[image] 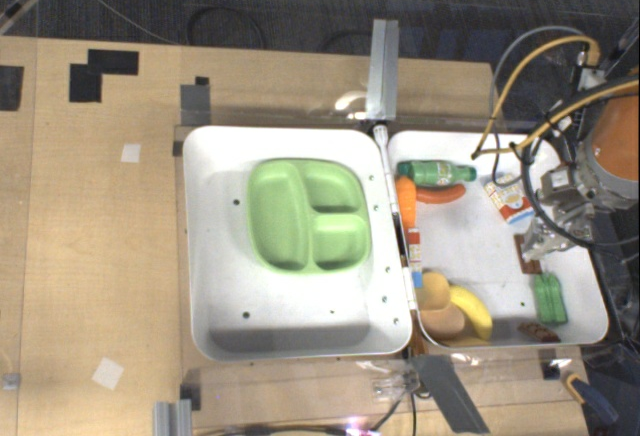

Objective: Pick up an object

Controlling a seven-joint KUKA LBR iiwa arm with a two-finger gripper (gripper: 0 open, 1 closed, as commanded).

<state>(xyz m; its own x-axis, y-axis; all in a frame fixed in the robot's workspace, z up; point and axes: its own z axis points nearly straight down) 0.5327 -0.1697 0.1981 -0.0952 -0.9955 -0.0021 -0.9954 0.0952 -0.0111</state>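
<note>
While the arm reaches in from the right, the hand sits low over the right bin, at its right side, cables looping above it. Can't tell how far open the hand is; wrist and cabling block the tips. Nothing visibly held.

Right bin contents:
- green bottle lying on its side at the top left
- red-orange piece just under the bottle, touching or nearly so
- orange carrot-like item along the left wall, below the bottle's cap end
- small red/white/blue item lower on the same wall
- tan lump and banana side by side, touching, bottom left
- white/red/blue packet left of the hand, near it
- green block just below the hand, close to the right wall
- small dark brown object at the bottom rim, under the green block

Closest to the hand: green block and packet. Bin wall crowds the block on the right.

Left bin holds a green divided tray, roughly centred. Both bins sit on the table, touching along the middle.
</note>
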